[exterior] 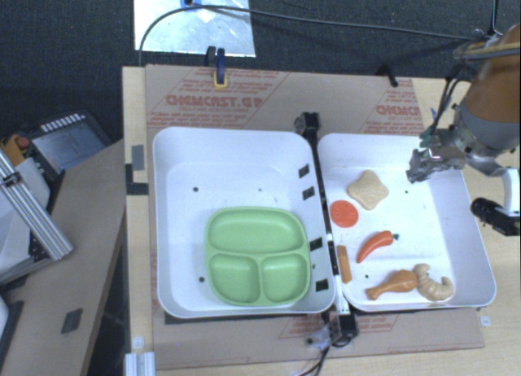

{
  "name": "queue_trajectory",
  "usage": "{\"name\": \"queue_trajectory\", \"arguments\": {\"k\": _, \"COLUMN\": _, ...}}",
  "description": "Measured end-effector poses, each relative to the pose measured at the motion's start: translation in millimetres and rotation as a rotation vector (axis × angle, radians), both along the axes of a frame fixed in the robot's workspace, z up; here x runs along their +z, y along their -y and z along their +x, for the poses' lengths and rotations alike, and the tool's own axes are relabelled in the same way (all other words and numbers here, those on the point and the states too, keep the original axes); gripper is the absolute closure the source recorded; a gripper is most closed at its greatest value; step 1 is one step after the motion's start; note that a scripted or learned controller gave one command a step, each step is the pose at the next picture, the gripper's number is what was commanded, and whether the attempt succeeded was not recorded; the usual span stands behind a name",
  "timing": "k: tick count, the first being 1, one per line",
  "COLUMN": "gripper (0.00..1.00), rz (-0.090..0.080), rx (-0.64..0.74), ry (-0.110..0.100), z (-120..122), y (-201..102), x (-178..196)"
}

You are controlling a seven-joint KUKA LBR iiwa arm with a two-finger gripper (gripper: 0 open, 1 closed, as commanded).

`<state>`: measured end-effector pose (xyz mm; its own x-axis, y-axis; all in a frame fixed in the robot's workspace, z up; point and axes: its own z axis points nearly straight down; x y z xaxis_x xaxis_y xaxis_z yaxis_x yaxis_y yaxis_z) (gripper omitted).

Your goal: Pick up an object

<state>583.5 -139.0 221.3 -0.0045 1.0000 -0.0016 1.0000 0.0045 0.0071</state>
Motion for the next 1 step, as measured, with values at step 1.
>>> {"name": "queue_trajectory", "arguments": {"k": 1, "gripper": 1.00, "rz": 0.000, "rx": -0.002, "ry": -0.005, "z": 0.7, "y": 0.1, "x": -18.0}}
